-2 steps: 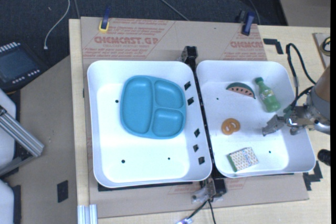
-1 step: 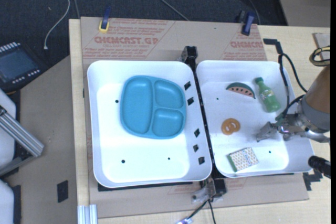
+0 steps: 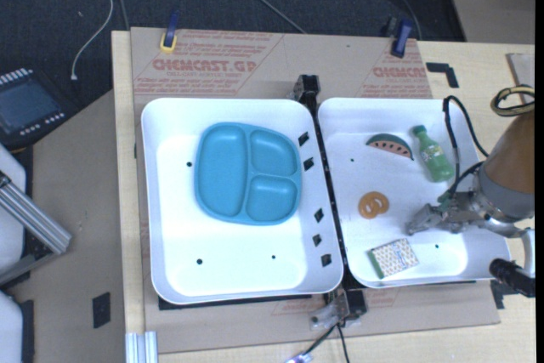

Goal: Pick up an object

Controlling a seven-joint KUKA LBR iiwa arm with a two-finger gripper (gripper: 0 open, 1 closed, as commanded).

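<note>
Step in hand: approach, probably — nothing lifted yet.
Gripper (image 3: 422,221): low in the right bin (image 3: 357,119), reaching in from 3 o'clock; metal fingers spread towards 9 o'clock.
Jaws: apparently parted, with nothing between them — hard to judge at this size.
Nearest things: orange ring (image 3: 372,205) at 10 o'clock of the fingertips, near; patterned packet (image 3: 394,257) at 7 o'clock, near.
Further things: green bottle (image 3: 433,154) at 12 o'clock, apart; watermelon slice (image 3: 391,145) at 11 o'clock, well apart.
Left bin (image 3: 161,183): carries a blue divided plate (image 3: 247,172), far from the arm.
Next move: choose one thing, centre over it, descend, close, then lift.
</note>
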